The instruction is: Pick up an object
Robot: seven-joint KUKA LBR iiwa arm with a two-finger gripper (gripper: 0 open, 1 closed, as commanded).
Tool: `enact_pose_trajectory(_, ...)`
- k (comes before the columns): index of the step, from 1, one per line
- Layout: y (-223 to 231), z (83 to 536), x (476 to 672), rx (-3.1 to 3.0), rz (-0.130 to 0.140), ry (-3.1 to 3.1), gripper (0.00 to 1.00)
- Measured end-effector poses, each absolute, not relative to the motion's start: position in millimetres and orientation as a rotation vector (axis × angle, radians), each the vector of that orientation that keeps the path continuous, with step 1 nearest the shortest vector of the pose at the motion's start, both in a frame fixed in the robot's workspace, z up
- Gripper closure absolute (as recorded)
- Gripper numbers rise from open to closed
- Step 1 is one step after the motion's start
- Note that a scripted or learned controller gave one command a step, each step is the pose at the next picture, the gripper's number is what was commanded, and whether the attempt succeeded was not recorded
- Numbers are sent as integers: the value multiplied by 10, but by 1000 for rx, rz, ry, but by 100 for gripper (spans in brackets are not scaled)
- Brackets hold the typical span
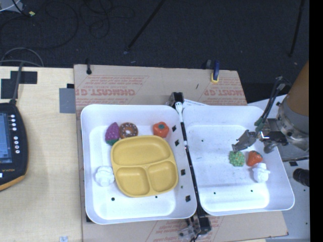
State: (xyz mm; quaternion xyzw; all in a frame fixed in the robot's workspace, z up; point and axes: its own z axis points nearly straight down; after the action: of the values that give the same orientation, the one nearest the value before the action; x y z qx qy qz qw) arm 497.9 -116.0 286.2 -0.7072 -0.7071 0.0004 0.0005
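In the right bin (222,195), three small items lie close together: a green broccoli-like piece (236,159), a red strawberry-like piece (254,158) and a small white figure (260,173). My gripper (256,144) hangs just above and behind the green and red pieces. Its two dark fingers are spread apart, one (241,141) over the green piece's far side, the other towards the bin's right wall. It is open, with nothing between the fingers.
The left bin (93,205) holds a yellow divided plate (144,165), a purple grape bunch (112,132), a chocolate donut (128,130), a red tomato (160,129) and a white item (104,175). A black divider rail (184,150) separates the bins. A pendant (9,145) lies far left.
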Motion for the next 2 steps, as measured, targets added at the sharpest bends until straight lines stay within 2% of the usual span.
enact_pose_trajectory(1, -1167, 2959, 4980, -2220, 2, -2219, 100)
enact_pose_trajectory(2, -341, 3282, 4986, -2211, -5, -2230, 100)
